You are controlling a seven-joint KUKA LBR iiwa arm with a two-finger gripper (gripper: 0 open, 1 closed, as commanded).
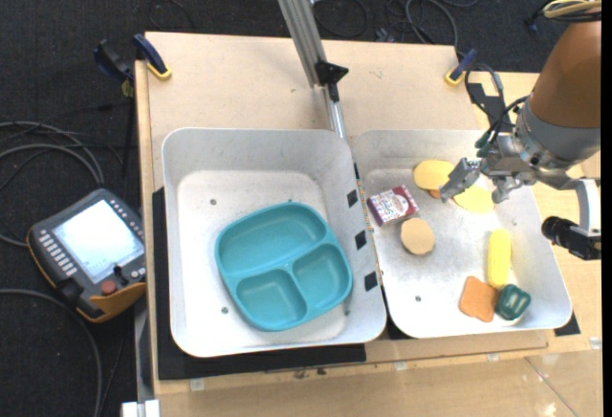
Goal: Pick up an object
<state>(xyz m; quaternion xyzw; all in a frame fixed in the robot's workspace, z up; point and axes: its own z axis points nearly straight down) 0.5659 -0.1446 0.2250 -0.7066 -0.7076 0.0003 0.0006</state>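
Two white bins sat on the desk: one teal three-compartment tray in the left; six small smooth foods in the right. The end effector hovered open at the back.

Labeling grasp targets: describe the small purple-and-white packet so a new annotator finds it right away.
Look in the right-hand white bin, at its left side near the wall shared with the bin holding the teal divided tray. The packet lies there, just above the round tan piece. It is the only flat, printed, purple-and-white item; its neighbours are plain yellow, tan, orange or green.
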